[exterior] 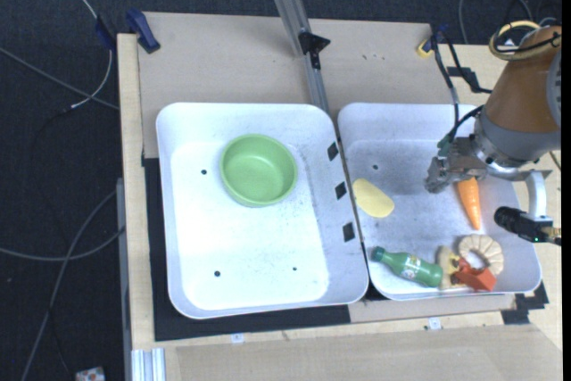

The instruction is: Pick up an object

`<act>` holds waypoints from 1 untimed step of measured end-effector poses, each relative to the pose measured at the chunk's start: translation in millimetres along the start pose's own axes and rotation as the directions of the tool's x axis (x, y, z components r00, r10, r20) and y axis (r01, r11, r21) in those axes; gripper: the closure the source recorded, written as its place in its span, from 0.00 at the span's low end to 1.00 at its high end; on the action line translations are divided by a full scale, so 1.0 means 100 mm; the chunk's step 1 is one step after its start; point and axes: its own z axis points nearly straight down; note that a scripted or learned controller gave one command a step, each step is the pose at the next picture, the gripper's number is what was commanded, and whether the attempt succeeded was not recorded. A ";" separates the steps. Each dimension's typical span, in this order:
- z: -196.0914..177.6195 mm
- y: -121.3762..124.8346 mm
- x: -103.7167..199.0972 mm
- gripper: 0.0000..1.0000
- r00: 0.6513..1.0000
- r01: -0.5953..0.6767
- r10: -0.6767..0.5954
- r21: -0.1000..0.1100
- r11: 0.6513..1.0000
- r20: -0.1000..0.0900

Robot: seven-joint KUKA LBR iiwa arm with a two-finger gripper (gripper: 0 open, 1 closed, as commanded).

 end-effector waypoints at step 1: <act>-0.50 -0.02 0.09 1.00 1.000 0.003 -0.002 -0.010 1.000 0.006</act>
